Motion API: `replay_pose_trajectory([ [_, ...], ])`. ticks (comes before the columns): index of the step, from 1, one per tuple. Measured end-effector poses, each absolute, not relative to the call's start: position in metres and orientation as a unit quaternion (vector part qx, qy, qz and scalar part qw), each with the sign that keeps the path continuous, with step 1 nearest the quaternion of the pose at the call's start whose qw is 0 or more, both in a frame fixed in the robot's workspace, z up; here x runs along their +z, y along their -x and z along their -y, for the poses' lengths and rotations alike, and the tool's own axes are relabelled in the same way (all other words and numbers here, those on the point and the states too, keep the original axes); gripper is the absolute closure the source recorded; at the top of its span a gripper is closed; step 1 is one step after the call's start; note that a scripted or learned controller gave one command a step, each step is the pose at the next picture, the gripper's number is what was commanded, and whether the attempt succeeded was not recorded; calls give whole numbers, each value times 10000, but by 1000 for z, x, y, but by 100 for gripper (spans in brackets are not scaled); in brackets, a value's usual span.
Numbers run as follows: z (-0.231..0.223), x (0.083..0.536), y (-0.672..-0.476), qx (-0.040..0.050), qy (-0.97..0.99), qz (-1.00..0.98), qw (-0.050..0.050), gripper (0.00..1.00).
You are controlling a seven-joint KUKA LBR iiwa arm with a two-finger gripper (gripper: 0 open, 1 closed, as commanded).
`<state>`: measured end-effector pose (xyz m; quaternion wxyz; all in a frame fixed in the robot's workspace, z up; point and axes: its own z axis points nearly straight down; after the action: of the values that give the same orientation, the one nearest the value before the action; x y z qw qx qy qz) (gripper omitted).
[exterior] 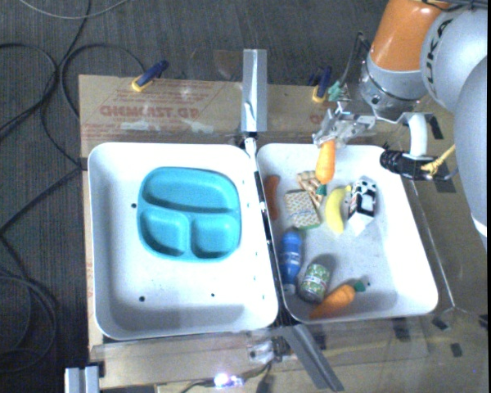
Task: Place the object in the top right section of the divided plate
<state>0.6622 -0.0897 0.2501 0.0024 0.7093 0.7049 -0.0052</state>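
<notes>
A carrot (325, 162) is clamped at its top end by the gripper (334, 135) above the right bin (409, 244). Its long axis hangs near vertical, tip down. The plate (190, 213) lies in the left bin (114, 244).

grey arm (475, 47) with a broad orange band (405, 23); metal gripper (337, 129), thin cables beside the wrist.

the gripper (334, 133) hangs over the right bin (409, 252) with an orange carrot-like piece (325, 162) upright between its fingers. below it lie a banana (335, 210), a blue bottle (290, 256), a green can (314, 279) and another carrot (339, 298). the blue divided plate (190, 213) sits in the left bin (119, 277).
</notes>
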Motion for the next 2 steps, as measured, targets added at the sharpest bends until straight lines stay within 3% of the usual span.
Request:
replay_pose_trajectory([
  [1, 20, 199, -604, -10, -6371, -7708, -14, 100],
  [2, -40, 207, -556, 4, -4416, -8972, -14, 100],
])
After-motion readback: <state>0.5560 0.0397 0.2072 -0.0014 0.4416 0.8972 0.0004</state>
